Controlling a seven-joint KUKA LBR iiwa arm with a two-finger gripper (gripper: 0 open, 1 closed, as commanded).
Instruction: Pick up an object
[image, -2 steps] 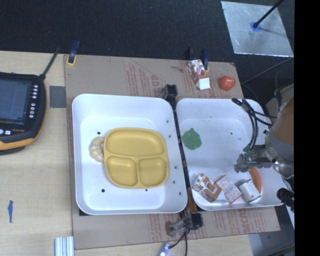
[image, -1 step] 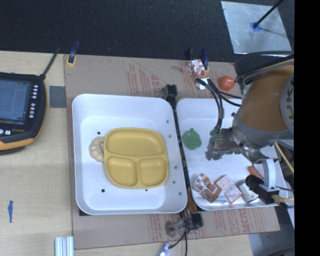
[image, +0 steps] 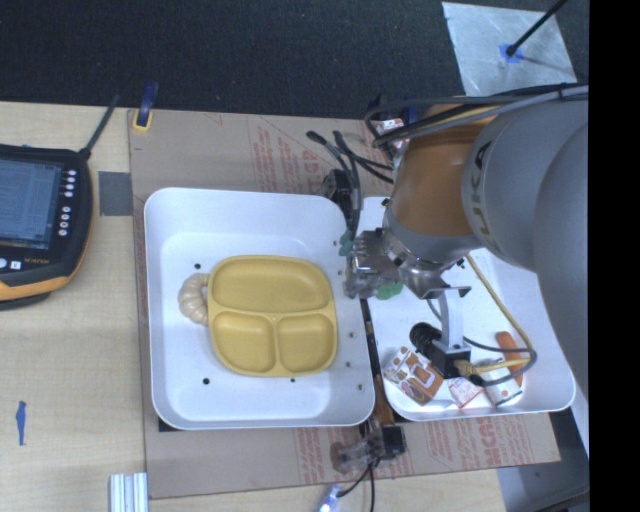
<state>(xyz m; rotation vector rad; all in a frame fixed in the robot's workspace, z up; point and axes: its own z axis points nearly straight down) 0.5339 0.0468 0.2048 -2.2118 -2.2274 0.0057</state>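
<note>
A grey KUKA arm (image: 520, 170) with an orange band reaches in from the right over the seam between two shallow white bins on a cardboard-covered bench, its gripper (image: 375, 272) hanging at the far left corner of the right bin (image: 545, 370), just beside the left bin's (image: 250, 215) right wall. Whether the gripper is open or closed cannot be told from this angle, as the wrist covers it from above, and nothing can be seen held in it. A yellow divided tray (image: 272, 313) with three compartments lies flat in the middle of the left bin, and a beige lump (image: 193, 298), possibly a bread-like item, touches the tray's left edge. In the near part of the right bin, well apart from the gripper, sits a small cluster: an orange-and-white patterned packet (image: 415, 378), a white packet with red markings (image: 470, 393) to its right, and an orange stick (image: 512, 345) farther back. A handheld control pendant (image: 35, 220) rests on the bench at the far left.
</note>
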